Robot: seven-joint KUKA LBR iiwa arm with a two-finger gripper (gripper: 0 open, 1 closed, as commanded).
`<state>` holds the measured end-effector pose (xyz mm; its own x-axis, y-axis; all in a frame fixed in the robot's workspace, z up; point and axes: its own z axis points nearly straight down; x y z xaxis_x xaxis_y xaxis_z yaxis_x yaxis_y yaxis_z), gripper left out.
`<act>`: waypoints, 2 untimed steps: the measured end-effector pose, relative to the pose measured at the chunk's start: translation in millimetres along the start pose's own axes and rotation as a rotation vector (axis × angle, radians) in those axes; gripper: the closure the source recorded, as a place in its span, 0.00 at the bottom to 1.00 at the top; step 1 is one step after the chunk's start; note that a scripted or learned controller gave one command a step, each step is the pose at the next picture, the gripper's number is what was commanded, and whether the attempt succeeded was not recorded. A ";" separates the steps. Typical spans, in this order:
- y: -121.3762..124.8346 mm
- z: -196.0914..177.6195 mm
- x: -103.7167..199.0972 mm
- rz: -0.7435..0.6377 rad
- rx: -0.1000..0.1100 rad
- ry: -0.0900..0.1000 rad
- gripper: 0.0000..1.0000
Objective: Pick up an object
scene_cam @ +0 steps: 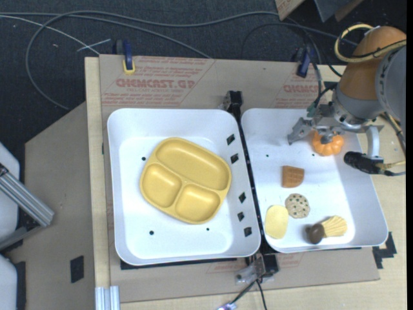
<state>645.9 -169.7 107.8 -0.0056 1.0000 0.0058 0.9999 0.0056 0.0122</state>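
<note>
From the overhead camera view, the grey two-finger gripper [314,130] hangs over the far part of the right shallow white bin [361,202]. Whether it is clenched or released cannot be told. The small round orange fruit-like object [328,144] lies just beside it, toward the bin's near side.

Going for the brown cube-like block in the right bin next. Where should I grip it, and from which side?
Judging by its pose, take the brown block from straight above, fingers across its left and right flat faces. It sits apart from the cookie below it, leaving room on both sides. The hand is up by the orange fruit.
</note>
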 end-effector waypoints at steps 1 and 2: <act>-0.6 -8.9 -1.9 -0.001 0.002 -0.005 1.00; 0.3 -74.6 -2.3 0.004 0.004 -0.008 1.00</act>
<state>645.4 -172.4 182.4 -0.0010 1.0000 -0.0020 1.0000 0.0011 0.0083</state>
